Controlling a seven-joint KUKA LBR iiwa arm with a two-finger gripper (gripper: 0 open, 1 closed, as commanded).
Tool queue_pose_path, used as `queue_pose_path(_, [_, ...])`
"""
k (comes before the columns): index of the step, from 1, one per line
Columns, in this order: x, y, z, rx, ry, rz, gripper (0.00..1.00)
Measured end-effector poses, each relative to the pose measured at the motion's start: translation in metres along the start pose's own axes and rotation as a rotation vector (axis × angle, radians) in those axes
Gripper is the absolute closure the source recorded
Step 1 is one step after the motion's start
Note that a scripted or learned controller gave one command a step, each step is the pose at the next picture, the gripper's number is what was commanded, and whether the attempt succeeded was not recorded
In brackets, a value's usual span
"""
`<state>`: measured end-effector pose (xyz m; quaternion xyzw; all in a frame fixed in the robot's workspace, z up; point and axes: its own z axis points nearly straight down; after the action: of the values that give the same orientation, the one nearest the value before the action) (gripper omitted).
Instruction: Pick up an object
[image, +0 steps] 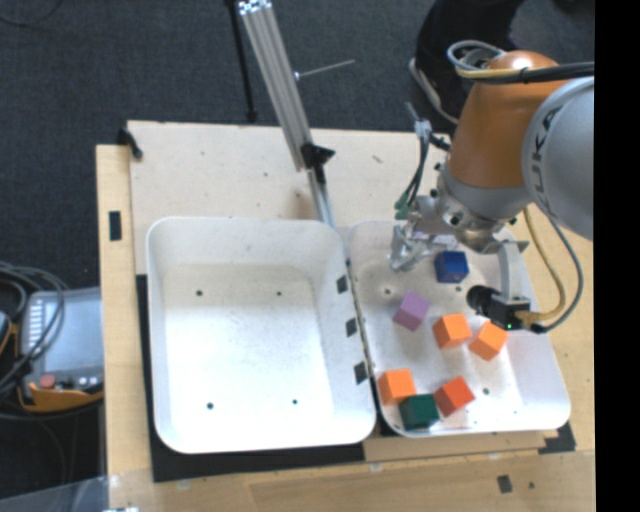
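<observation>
The right bin (540, 400) holds several small cubes. A blue cube (452, 266) lies at its far side, and a purple cube (411, 311) sits just nearer. Three orange cubes (452, 330) (488, 340) (397, 384) lie toward the front with a red-orange cube (454, 395) and a dark green cube (419, 411). My gripper (403, 250) hangs low over the far left part of this bin, left of the blue cube and above the purple one. I see nothing held in it.
The left bin (160, 300) sits beside the right one, with a shared raised edge between them. A slanted metal post (290, 110) rises behind the bins. Cables and a black fitting (495, 303) hang from the wrist over the right bin.
</observation>
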<state>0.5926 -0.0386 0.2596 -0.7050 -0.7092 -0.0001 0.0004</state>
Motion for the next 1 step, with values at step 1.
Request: queue_pose_path(1, [0.0458, -0.0249, 0.0151, 0.001, -0.001, 0.001, 1.0])
